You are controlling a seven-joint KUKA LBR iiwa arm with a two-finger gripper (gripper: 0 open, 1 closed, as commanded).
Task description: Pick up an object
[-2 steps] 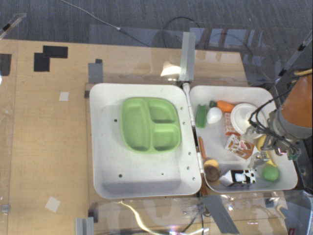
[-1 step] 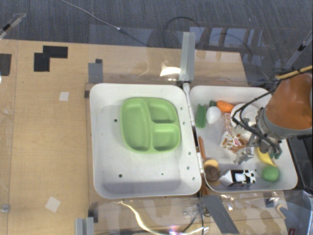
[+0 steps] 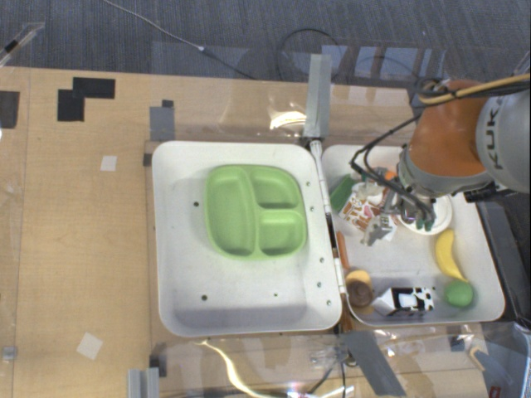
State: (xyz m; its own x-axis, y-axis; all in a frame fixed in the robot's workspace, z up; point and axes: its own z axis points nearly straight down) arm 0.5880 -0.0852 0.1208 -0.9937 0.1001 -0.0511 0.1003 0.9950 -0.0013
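Observation:
My gripper (image 3: 382, 226) hangs low over the middle of the right bin (image 3: 415, 264), below the arm's orange band. It sits just right of a white and red packet (image 3: 358, 208) and a green item (image 3: 340, 193) at the bin's left wall. Nothing shows as held. A yellow banana (image 3: 449, 254) and a green ball (image 3: 458, 293) lie at the bin's right side. Along the front edge are a brown round piece (image 3: 359, 287) and a black and white box (image 3: 411, 299). A white disc (image 3: 436, 215) lies partly under the wrist.
The left bin (image 3: 178, 222) holds a green divided plate (image 3: 253, 210). A grey divider post (image 3: 317, 98) stands behind the seam between the bins. Black cables loop from the wrist over the right bin's back.

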